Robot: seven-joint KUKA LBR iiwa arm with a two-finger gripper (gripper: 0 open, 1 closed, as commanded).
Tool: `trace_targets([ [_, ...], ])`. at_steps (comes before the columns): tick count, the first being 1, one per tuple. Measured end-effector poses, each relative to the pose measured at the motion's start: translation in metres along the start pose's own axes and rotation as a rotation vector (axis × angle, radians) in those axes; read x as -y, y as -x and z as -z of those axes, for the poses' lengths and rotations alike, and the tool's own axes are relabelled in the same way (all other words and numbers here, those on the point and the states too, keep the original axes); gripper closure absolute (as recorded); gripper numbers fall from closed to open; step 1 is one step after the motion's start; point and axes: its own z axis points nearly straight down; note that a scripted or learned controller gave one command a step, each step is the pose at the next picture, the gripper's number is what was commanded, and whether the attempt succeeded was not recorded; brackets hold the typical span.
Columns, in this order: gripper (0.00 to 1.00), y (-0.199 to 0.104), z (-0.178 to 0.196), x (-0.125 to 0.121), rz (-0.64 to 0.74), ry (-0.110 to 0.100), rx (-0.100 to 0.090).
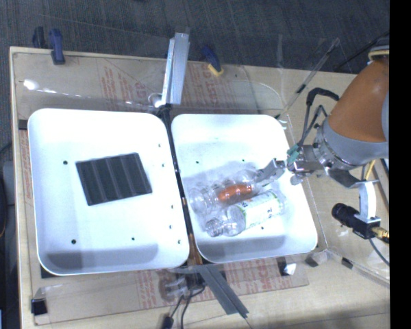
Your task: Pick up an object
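Note:
In the right bin lies a heap of clear plastic bottles. One bottle has a white and green label and lies on its side. An orange, carrot-like piece rests on top of the heap. My gripper hangs low over the bin's right part, its grey fingers pointing left toward the heap, just right of the orange piece. The arm's orange band is at the right edge. A dark ribbed rectangular pad lies flat in the left bin.
A metal divider post rises between the bins at the back. Blue clamps hold the board at the rear edge. Cables and a black fitting sit right of the right bin.

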Motion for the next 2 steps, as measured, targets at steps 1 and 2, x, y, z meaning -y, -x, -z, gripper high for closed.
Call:
trace_targets([
  [1, 0.00, -0.023, -0.129, 0.017, 0.037, -0.001, -0.001],
  [2, 0.00, -0.011, -0.101, -0.066, 0.002, 0.000, 0.000],
])
